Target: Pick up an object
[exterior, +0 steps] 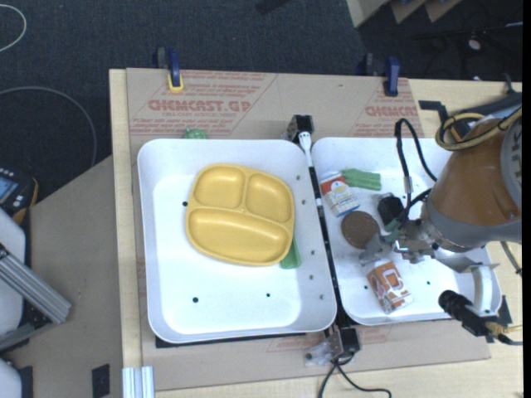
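Risks closing between the brown disc [359, 229] and the orange-and-white packet [390, 286] in the crowded right bin [431, 312] and catching neither, or shoving one aside, since the jaws sit low among them, their opening and any hold impossible to tell.

The left bin [166, 247] is half taken by a yellow divided plate [241, 214] at its upper middle, a green piece [290, 257] tucked at the plate's lower right edge; the bin's lower floor and left strip lie open. The right bin [365, 309] is crowded — red-and-white can [338, 194], green block [362, 178], brown disc [359, 229], orange-and-white packet [389, 286] lie close together; the arm [477, 197] covers its right side.
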{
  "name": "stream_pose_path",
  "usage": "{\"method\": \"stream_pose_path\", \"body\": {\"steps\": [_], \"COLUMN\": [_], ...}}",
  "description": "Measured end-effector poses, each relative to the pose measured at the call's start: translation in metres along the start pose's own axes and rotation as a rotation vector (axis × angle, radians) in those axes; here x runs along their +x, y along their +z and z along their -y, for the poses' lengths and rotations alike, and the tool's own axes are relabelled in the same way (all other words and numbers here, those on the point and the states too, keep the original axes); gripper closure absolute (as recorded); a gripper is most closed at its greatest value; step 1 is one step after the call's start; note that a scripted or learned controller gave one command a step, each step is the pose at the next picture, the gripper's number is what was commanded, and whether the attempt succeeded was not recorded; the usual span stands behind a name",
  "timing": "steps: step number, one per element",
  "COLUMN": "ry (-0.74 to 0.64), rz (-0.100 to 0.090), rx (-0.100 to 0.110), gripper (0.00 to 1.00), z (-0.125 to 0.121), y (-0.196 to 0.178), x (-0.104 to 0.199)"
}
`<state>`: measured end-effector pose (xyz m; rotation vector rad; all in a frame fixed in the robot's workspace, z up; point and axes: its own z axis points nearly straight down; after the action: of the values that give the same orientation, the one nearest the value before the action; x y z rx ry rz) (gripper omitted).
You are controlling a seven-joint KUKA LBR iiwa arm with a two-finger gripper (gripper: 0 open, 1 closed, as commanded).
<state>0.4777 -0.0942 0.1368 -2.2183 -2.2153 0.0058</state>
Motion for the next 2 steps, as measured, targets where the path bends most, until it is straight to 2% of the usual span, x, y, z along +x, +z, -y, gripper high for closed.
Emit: {"method": "stream_pose_path", "body": {"steps": [1,2], "ry": [0.0,-0.015], "rz": [0.003,-0.003], "rx": [-0.009,-0.017], "gripper": [1.0,1.0], "z": [-0.002,-0.002], "y": [-0.014,-0.111], "x": [0.0,0.1]}}
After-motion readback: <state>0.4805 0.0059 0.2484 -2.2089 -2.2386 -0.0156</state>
